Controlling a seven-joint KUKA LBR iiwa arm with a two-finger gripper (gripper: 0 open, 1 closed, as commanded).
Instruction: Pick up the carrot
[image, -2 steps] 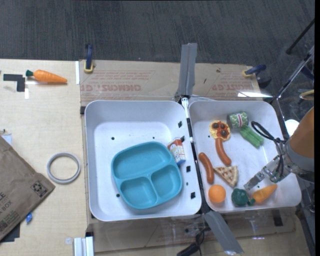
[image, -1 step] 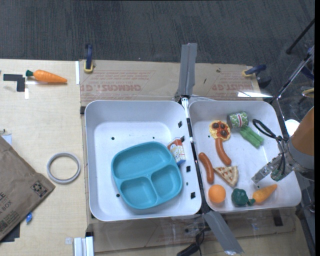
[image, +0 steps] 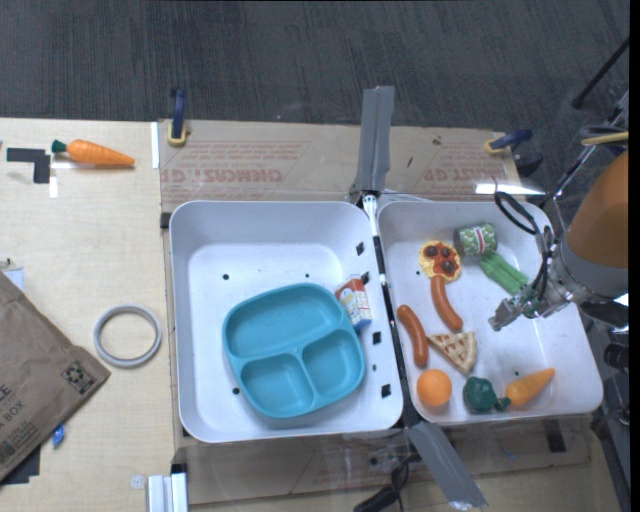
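Note:
A small orange carrot (image: 531, 385) lies in the right bin (image: 570, 345) near its front right corner, its left end touching a dark green toy vegetable (image: 481, 394). A second, larger carrot (image: 96, 154) with a green top rests on the bench at the far left, outside both bins. My gripper (image: 503, 316) hangs over the right bin, up and to the left of the small carrot and clearly apart from it. Nothing is seen in its grasp.
The right bin also holds two sausages (image: 413, 334), a pizza slice (image: 455, 350), an orange (image: 434, 388), a mini pizza (image: 440, 259), a green can (image: 477, 239) and a green stalk (image: 503, 271). A blue divided tray (image: 293, 351) sits in the left bin. A tape ring (image: 127, 334) lies on the bench.

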